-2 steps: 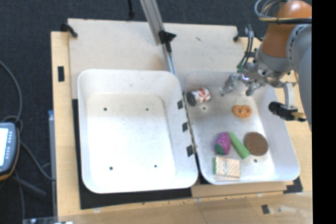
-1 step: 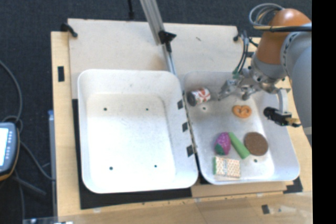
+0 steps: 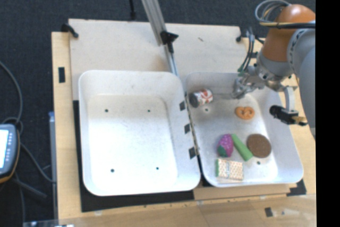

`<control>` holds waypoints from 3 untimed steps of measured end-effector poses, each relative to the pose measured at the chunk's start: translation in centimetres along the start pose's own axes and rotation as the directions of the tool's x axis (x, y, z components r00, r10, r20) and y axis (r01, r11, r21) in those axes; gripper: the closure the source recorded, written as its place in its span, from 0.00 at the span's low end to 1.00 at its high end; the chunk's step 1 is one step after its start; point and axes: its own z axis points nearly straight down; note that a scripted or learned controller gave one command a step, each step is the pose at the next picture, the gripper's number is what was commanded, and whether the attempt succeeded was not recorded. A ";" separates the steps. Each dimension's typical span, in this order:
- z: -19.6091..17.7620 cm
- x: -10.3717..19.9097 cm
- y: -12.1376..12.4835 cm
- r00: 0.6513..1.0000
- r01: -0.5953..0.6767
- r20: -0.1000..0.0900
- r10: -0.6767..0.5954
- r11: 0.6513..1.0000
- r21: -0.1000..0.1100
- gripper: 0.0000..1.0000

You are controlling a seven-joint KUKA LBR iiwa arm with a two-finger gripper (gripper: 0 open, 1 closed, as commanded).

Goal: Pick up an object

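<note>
Camera view: patterned cracker point(image 3: 229, 169) lies nearest, in the right bin point(image 3: 289, 165); pretzel point(image 3: 245, 112) sits mid-bin. My gripper point(image 3: 240, 87) hangs at the far edge, opening unreadable. Judgement: centre squarely over the pretzel before descending.

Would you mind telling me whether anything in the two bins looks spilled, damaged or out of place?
Nothing stands out. The can, pretzel, purple toy, green stick, brown disc and patterned card lie loose in the right bin, with no spill or damage visible.
</note>
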 end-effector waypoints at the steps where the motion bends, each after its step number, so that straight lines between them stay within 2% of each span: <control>1: -5.7 -0.4 -0.7 1.000 -0.011 -0.005 0.011 1.000 -0.003 1.00; 3: -15.5 0.2 -0.9 1.000 -0.005 -0.006 0.005 1.000 -0.002 1.00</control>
